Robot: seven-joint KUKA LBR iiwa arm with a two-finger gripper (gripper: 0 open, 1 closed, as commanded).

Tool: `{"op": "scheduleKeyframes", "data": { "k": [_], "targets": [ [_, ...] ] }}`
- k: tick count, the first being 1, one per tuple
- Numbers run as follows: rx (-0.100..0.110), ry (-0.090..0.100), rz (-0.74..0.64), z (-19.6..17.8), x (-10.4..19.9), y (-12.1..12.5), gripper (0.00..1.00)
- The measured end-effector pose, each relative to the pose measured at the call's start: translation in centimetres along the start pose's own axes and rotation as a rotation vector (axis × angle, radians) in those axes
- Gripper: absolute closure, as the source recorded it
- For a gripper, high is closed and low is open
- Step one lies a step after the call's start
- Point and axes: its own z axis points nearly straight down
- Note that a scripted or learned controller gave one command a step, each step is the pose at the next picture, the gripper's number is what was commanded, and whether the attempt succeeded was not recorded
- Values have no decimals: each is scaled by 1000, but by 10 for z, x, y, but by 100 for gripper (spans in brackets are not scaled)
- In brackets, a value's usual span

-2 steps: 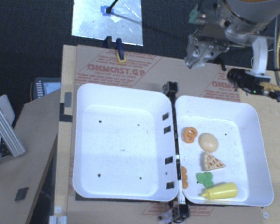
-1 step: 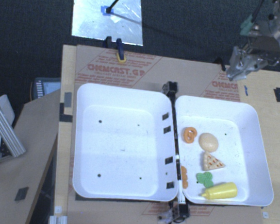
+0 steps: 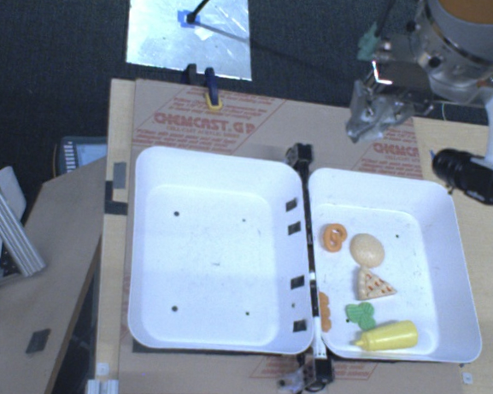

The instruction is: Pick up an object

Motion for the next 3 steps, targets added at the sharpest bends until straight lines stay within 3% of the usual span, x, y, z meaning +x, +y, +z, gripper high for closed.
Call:
{"op": "scheduleKeyframes", "data": {
  "k": [1, 2, 3],
  "targets": [
    [6, -2, -2, 58, 95, -18, 100],
    [-5, 0, 4, 20, 134, 32, 100],
    [-5, -2, 11, -1, 131, 99, 100]
  ]
}}
